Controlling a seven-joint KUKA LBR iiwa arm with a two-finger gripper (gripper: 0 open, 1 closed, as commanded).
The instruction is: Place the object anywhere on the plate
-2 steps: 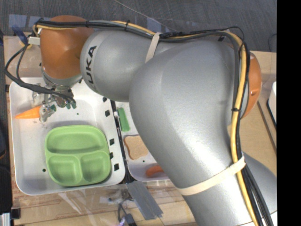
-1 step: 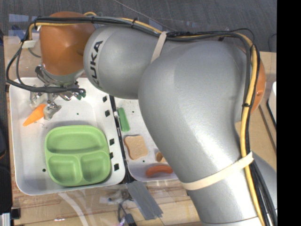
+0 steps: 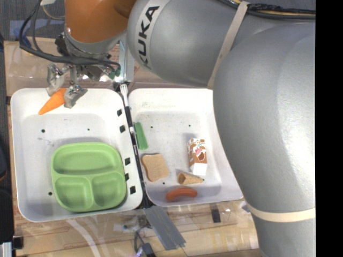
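The gripper [image 3: 65, 87] stands over the far edge of the left bin [image 3: 27, 143], its fingers [image 3: 74, 95] apart. The carrot [image 3: 52, 102] lies at that bin's far left corner, its thick end reaching up between the fingers; whether the pads actually touch it cannot be judged from this angle, so no hold is recorded. The green plate [image 3: 88, 175], with three compartments, sits in the near half of the same bin, well apart from the carrot. The right bin [image 3: 177, 103] contains a green stick [image 3: 141, 135] by the dividing wall, a bread slice [image 3: 155, 167], a small carton [image 3: 198, 155], a wedge-shaped piece [image 3: 189, 179] and a sausage [image 3: 181, 194].
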